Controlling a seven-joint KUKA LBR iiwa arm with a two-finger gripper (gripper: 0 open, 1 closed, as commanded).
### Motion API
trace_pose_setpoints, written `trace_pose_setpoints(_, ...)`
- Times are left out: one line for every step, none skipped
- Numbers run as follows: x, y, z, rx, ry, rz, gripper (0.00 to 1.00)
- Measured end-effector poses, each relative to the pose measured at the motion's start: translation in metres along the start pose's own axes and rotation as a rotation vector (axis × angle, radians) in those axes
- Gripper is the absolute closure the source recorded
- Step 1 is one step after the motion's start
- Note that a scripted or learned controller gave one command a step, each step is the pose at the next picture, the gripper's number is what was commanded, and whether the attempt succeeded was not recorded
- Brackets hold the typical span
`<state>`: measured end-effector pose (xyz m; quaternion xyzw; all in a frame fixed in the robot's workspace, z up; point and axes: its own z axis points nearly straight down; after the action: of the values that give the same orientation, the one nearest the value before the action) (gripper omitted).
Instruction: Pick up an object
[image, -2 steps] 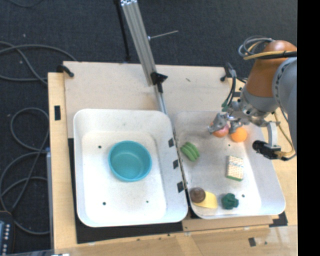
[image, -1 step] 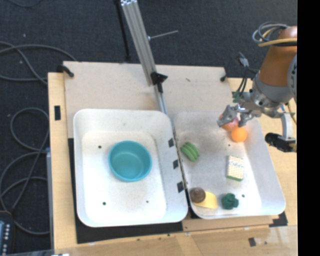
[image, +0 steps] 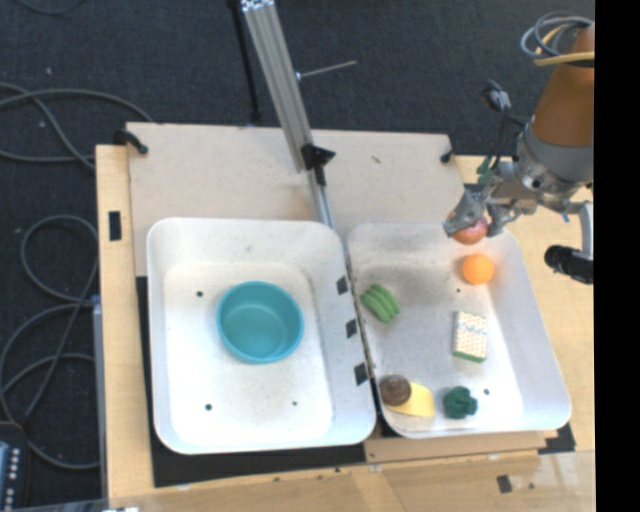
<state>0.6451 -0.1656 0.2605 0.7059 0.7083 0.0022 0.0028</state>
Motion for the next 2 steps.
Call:
trace_pose_setpoints(0.058,-0.014,0.010,0.008,0.001,-0.003,1.00)
trace_pose_setpoints(0.109,-0.038,0.009,0.008,0.001,-0.003,1.00)
